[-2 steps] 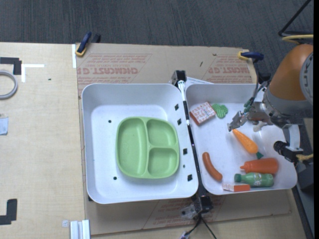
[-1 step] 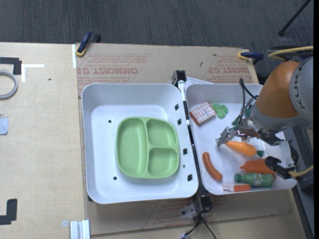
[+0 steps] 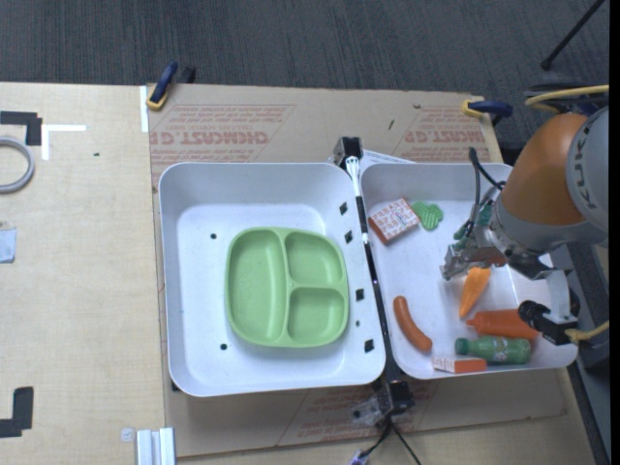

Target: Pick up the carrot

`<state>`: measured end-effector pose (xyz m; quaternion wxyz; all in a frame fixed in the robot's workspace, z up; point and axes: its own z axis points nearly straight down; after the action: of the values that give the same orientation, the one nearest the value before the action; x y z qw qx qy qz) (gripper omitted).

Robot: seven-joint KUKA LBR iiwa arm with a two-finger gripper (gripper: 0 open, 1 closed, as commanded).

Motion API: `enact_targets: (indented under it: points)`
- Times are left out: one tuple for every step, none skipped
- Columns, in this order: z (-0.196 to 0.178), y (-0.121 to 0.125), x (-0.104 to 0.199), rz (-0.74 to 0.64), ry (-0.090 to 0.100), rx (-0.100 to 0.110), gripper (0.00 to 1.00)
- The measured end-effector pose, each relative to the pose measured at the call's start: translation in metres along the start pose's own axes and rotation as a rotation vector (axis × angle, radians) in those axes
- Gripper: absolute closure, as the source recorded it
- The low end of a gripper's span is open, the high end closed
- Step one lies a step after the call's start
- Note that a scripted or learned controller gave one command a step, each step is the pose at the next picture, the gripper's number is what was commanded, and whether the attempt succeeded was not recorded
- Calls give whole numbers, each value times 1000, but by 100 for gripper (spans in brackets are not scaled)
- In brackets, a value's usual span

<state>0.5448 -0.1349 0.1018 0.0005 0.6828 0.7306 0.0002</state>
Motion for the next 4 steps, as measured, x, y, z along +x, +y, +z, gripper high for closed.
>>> enact_targets:
  points:
    - [0, 0, 0, -1, 0, 0, 0]
    - [9, -16, -29, -279, 0, -1, 0]
    - [-1, -15, -29, -277, -2, -4, 100]
    - [-1, -15, -29, -277, -2, -4, 0]
